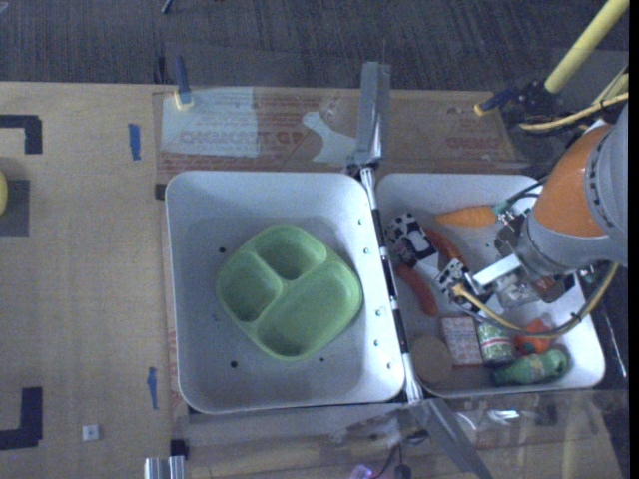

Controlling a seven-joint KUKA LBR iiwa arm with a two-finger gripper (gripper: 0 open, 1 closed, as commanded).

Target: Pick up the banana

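**A:** Entry one, the gripper (521, 289). Where do we log it?

**B:** Low over the right bin (499, 184), among clutter. We cannot tell whether it is open or closed, because the wrist covers it.

**A:** Entry two, the banana?

**B:** Location unconfirmed. It may lie under the arm. A yellow sliver (3, 193) on the bench, cut off by the view's left edge, is too small for us to name.

**A:** Step in hand?

**B:** We judge it search and approach, with nothing seen held. The next move calls for raising the arm and finding the banana before descending.

**A:** Remainder?

**B:** Orange carrot-shaped toy (464, 216), small can (492, 343), green toy (529, 367). The left bin (180, 267) holds a green divided plate (290, 289).
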